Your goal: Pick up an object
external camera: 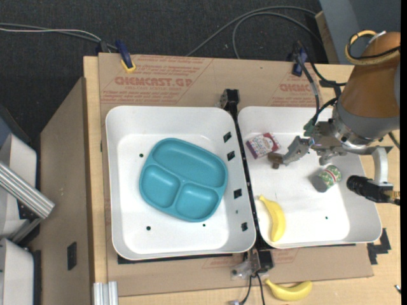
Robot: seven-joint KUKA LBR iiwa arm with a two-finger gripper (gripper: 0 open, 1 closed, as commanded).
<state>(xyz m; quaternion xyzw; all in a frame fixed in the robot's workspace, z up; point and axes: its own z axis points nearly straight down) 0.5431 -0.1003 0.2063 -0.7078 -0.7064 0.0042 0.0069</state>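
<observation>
Gripper (281, 160) first: it hangs low over the far part of the right bin (356, 232), reaching in from the right, and from where I stand I cannot tell whether it is wide or narrow, or whether anything is in it. Its tip sits right by a small dark object (275, 163) (too small to name), which lies just near of a purple and white packet (262, 145).

My worry is crowding. The packet and the dark bit are almost touching, so I'd guess a descent aimed at either one could nudge the other aside, or catch a packet edge that slips free on the lift. The small grey-green can (326, 178) lies on its side just to the right, under the wrist; it looks as if it would roll if bumped. The divider between the bins is also close to the packet, so a push leftward might pin it against the wall.

Counting up: two white bins, the left bin (121, 189) bearing one teal divided plate (183, 179). In the right bin, one packet, one dark bit, one can, and one banana (275, 217) at the near-left corner. A second banana (290, 290) lies outside, on the bench's near edge. Two clamps (126, 57) grip the far edge of the board, one towards each corner
</observation>
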